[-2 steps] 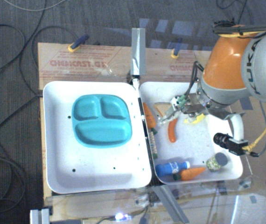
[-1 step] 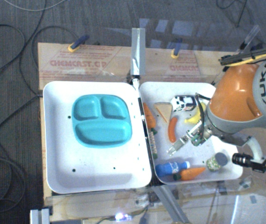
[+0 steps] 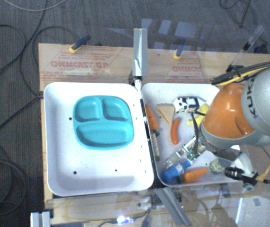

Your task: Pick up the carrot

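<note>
An orange carrot (image 3: 195, 174) lies near the front edge of the right bin (image 3: 149, 148), its thick end touching a blue bottle-like object (image 3: 175, 171). A second long orange piece (image 3: 150, 117) lies against the bin's left wall, and a shorter orange-red piece (image 3: 175, 131) lies near the middle. My gripper (image 3: 187, 151) hangs low over the bin below the orange wrist band (image 3: 225, 117), pointing down and left. It sits just above and behind the blue object and the front carrot. Whether it touches anything is unclear.
The left bin (image 3: 59, 164) holds a teal divided plate (image 3: 104, 122). In the right bin are also a tan wedge (image 3: 166, 111), a black-and-white toy (image 3: 186, 103), a yellow item (image 3: 197, 119) and a small greenish object (image 3: 215, 166). The arm covers the bin's right half.
</note>
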